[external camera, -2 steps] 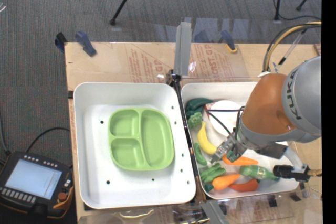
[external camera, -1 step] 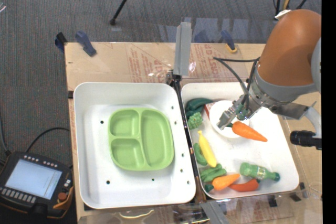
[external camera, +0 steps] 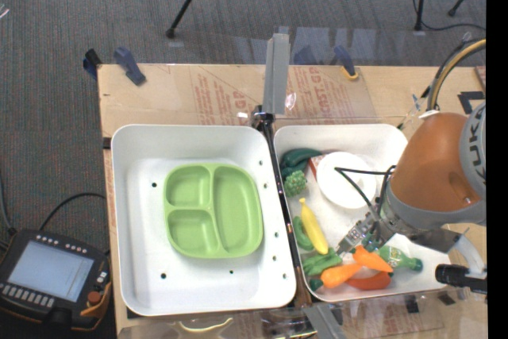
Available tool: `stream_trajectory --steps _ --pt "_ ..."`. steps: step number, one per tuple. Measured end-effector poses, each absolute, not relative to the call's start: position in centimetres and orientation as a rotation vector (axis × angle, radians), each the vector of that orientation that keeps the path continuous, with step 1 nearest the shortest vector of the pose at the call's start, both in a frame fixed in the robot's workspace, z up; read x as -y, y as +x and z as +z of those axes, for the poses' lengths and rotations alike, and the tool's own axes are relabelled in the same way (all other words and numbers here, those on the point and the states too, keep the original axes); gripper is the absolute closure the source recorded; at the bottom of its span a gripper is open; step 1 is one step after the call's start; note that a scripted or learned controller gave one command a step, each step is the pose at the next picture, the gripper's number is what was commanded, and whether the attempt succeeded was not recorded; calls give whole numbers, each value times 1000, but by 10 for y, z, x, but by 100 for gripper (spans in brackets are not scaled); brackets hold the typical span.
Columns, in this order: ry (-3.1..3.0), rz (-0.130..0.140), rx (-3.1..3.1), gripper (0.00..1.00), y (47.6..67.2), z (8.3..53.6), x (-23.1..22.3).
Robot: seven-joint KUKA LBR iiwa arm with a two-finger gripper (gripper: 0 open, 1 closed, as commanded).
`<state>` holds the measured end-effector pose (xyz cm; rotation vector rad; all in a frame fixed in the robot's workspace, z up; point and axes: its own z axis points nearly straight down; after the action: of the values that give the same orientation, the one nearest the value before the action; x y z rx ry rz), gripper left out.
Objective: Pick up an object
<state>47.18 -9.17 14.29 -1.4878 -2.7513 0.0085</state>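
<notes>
Gripper (external camera: 359, 238) is down low in the right bin (external camera: 397, 135), can't tell what it's doing or if it's got anything. The carrot (external camera: 349, 271) sits just below it toward the front wall, long axis running roughly left-right, banana (external camera: 313, 226) beside it.

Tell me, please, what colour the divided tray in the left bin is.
Light green; the divided tray shows plainly in the camera view, lying in the left bin.

Arm (external camera: 432, 171) bent low from right, tool (external camera: 357, 236) pointing down-left.
</notes>
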Motion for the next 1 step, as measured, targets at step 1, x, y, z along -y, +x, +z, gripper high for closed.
stream_trajectory --steps 1 --pt "-1636 -8 2696 100 480 93 86"
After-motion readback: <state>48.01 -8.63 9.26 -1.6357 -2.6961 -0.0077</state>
